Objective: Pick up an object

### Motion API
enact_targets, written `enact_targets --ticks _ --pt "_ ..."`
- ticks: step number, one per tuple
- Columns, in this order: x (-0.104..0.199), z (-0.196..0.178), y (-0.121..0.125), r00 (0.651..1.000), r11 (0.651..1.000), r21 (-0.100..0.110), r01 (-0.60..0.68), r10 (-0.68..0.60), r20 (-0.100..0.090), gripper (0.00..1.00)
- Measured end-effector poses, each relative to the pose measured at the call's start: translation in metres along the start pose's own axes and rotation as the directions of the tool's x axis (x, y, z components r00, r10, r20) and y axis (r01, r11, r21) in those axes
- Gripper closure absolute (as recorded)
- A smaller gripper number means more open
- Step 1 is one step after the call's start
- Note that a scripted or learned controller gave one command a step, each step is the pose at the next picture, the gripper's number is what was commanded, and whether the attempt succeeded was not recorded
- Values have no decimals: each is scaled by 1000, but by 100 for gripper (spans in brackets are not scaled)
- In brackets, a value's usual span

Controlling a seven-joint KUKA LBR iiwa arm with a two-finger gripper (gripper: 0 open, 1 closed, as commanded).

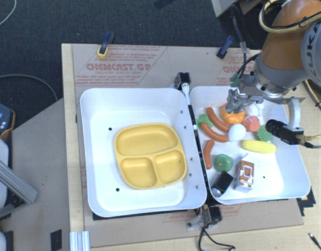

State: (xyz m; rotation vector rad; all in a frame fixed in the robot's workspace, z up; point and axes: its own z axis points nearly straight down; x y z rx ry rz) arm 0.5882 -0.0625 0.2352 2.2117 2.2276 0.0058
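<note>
Camera view, as I log it: fingers (234,104) directly over a rounded, smooth orange toy (234,116) in the right bin (291,184); whether they clamp it, I cannot tell; glossy sausages (217,120) just beside.

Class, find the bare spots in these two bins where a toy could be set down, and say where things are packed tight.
Left bin: bare white floor rings the yellow divided plate, widest along its left wall and top. Right bin: bare at the near right corner, beyond the small carton and below the corn cob. Crowded around the tool: orange, sausages, white egg.
</note>
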Motion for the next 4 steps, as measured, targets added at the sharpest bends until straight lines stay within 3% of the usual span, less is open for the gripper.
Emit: enact_targets --ticks 1,3,4 --pt "38 3 0 1000 1000 5 -3 3 -1 100" --pt "37 0 5 1000 1000 4 -7 7 1 100" --pt "41 21 5 1000 1000 9 -6 6 1 100"
